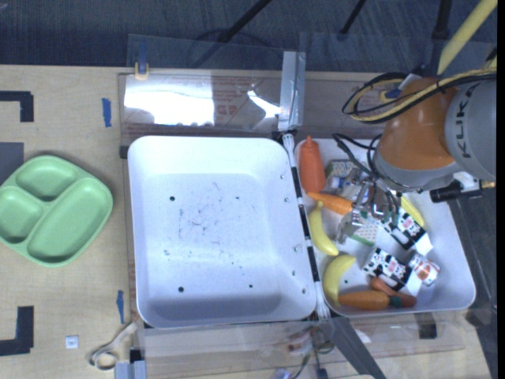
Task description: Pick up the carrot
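A small orange carrot (334, 204) lies in the right bin (461, 283) near its left wall, pointing left. My gripper (359, 215) hangs just to the right of it, low over the bin's middle, and the arm covers whatever is directly beneath. A second, longer carrot-like orange piece (363, 299) rests along the bin's front edge. A tall orange-red piece (311, 163) lies lengthwise at the bin's back left corner.
Two yellow bananas (320, 232) (338, 275) lie by the divider, with cow-patterned blocks (387, 265) and other small toys crowded to the right. The left bin (213, 227) sits beside it. A green divided plate (51, 208) rests on the bench at far left.
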`<control>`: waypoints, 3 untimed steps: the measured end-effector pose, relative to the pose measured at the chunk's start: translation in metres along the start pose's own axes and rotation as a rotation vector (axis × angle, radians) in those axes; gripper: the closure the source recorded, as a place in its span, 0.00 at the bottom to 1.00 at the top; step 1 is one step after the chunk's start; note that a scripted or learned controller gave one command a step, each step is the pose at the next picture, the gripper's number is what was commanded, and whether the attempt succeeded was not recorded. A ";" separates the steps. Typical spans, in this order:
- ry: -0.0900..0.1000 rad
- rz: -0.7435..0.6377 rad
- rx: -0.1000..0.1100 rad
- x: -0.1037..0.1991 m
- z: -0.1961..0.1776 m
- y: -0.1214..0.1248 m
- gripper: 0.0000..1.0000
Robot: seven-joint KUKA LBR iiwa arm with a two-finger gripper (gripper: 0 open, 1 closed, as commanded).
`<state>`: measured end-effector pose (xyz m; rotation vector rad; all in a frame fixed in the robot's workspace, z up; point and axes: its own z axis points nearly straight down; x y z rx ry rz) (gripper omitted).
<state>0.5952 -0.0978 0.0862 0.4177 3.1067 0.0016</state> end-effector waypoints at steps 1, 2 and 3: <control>0.000 0.000 0.000 0.000 0.000 0.000 0.00; 0.024 -0.002 0.006 -0.019 0.000 0.006 0.00; -0.001 0.002 0.000 -0.025 -0.009 0.007 1.00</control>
